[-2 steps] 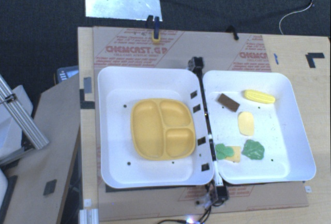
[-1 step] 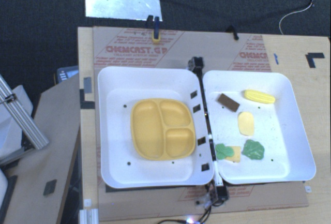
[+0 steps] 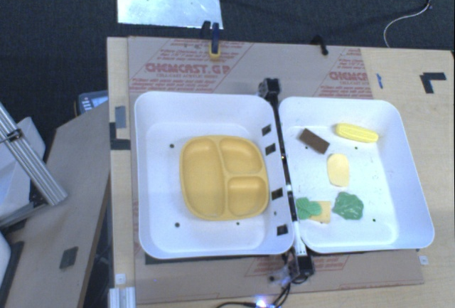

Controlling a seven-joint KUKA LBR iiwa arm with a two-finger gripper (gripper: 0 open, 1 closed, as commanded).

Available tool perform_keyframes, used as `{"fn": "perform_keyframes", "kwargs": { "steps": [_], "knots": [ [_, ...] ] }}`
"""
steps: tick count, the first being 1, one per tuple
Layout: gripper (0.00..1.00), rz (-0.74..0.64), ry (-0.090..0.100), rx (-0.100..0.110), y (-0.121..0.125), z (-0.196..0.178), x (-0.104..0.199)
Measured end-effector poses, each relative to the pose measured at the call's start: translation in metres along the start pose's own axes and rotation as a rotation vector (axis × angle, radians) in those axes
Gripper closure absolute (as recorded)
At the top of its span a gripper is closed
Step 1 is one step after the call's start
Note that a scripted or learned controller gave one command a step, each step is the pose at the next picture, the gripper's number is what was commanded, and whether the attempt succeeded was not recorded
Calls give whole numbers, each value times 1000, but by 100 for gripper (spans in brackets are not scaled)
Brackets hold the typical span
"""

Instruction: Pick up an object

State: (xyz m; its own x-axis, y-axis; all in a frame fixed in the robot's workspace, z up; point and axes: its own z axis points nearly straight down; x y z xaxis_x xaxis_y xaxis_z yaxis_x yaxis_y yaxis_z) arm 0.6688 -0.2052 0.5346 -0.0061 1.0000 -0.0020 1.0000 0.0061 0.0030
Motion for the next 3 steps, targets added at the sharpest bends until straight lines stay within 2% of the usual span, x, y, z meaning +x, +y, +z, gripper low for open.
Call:
{"fn": "perform_keyframes", "kwargs": {
  "steps": [3],
  "knots": [
    [100,0,0,0,0,-1,0]
  ]
}}
